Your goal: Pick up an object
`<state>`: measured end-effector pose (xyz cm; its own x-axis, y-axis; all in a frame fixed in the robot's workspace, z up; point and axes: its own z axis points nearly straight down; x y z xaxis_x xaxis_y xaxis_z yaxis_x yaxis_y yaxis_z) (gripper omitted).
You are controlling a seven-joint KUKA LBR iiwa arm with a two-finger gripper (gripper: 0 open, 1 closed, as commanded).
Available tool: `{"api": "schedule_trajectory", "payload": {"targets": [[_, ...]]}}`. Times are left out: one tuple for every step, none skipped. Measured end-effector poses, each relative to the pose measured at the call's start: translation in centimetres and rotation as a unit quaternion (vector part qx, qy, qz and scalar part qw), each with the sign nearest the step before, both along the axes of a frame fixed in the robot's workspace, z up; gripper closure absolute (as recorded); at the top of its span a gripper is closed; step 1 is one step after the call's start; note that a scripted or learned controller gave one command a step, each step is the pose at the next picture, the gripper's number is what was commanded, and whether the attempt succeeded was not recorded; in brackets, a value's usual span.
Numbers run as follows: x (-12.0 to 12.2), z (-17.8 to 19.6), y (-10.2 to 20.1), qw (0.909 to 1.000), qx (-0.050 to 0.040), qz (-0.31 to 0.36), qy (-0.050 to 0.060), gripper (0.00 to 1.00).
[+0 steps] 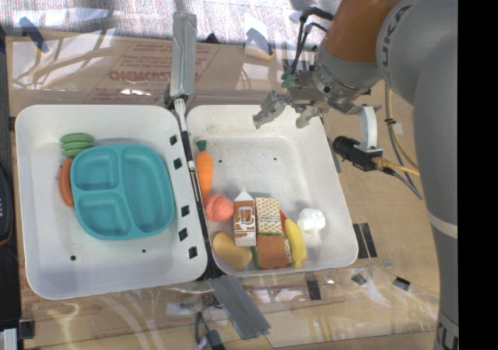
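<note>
My gripper (285,113) hangs above the far edge of the right bin (261,150), its two grey fingers spread apart with nothing between them. Well below it, along the bin's near side, lie a carrot (204,171), a pink round fruit (219,208), a small juice carton (244,218), a patterned box (268,215), a banana (295,242), a white lump (312,221), a tan potato shape (230,251) and a brown block (272,251). None of them touches the gripper.
The left bin (39,185) holds a teal divided tray (121,189), with green pea pods (77,143) and an orange item (65,181) at its left side. A black divider rail (184,162) separates the bins. Cardboard lies behind them.
</note>
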<state>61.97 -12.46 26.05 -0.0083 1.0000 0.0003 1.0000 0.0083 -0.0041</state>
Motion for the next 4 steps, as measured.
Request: {"api": "schedule_trajectory", "payload": {"targets": [[-5.8,-12.0,-1.3,1.0000,-0.0005,-0.001,0.000,0.00],[-9.9,-16.9,-0.4,1.0000,-0.0001,-0.001,-0.001,0.00],[-14.1,-16.8,-8.5,0.9985,0.0001,0.055,-0.002,0.00],[-14.0,-15.9,-8.4,0.9984,0.0003,0.057,-0.002,1.00]]}}
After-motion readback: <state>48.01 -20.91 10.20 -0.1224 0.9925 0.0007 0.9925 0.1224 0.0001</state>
